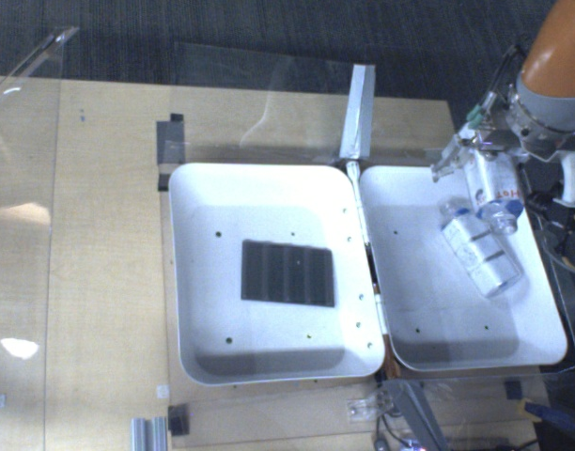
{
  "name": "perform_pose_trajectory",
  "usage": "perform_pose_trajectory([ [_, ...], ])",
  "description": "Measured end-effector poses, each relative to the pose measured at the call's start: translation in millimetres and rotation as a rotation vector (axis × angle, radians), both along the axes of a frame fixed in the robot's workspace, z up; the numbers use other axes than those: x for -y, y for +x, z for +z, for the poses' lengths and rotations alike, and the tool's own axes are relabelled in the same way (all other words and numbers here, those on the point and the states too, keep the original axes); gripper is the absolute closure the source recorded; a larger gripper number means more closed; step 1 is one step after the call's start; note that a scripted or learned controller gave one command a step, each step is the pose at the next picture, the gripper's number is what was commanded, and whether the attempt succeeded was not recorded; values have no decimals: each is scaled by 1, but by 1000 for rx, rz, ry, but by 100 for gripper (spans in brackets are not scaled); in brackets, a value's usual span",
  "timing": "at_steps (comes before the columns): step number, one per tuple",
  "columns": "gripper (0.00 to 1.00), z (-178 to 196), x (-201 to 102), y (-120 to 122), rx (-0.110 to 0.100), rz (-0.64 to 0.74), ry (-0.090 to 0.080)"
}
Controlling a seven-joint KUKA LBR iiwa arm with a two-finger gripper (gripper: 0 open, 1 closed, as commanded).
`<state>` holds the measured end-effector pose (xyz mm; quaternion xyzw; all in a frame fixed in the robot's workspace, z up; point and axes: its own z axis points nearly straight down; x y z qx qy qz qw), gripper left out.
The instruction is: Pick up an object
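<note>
A clear plastic bottle [482,252] lies on its side in the right bin [414,289], near that bin's right wall, with a bluish end pointing up and to the right. My gripper [491,200] reaches down from the grey arm with the orange band [560,45] at the upper right. Its tip is right at the upper end of the bottle, and whether they touch is unclear. A dark ribbed rectangular pad [288,273] lies flat in the middle of the left bin [203,214].
The two bins meet at a narrow ridge [367,252] in the middle. A metal post [357,111] stands behind that joint. Cables and fittings [560,224] hang beside the right bin's right wall. A clear sheet [43,214] covers the bench to the left.
</note>
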<state>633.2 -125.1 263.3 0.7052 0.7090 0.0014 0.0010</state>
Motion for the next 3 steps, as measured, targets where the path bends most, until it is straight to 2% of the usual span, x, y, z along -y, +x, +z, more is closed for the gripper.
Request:
perform_pose_trajectory([
  [1,100,11,-2,2,5,6,1],
  [2,100,-8,-16,37,1,-4,-1],
  [3,100,130,10,36,4,-33,-2],
])
